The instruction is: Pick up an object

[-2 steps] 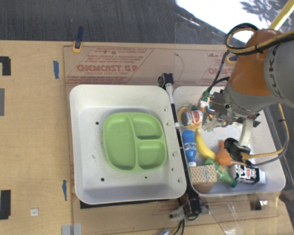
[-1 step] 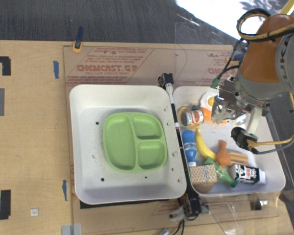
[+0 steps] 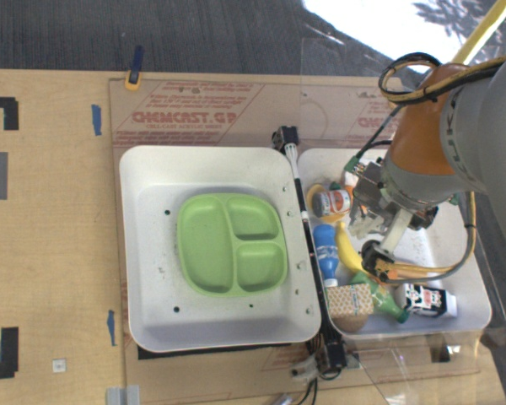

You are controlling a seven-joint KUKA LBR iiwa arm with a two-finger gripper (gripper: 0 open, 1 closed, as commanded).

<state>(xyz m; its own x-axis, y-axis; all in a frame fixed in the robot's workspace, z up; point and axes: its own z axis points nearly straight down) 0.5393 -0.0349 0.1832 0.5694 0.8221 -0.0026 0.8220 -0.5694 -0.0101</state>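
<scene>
My gripper (image 3: 378, 236) reaches down into the right bin (image 3: 472, 310), in its middle, just right of a yellow banana (image 3: 347, 250). A blue bottle with a white cap (image 3: 325, 256) lies along the bin's left wall. Behind them a small orange and white can (image 3: 333, 201) lies on its side. Toward the bin's front sit a brown speckled block (image 3: 350, 302), a green item (image 3: 390, 304) and a black and white tube (image 3: 427, 299). Nothing can be seen lifted off the bin floor.
The left bin (image 3: 143, 251) holds a light green divided plate (image 3: 232, 243). A black bar (image 3: 302, 218) runs between the two bins. Yellow and black cables (image 3: 430, 268) loop from the wrist over the right bin. Brown board surrounds the bins.
</scene>
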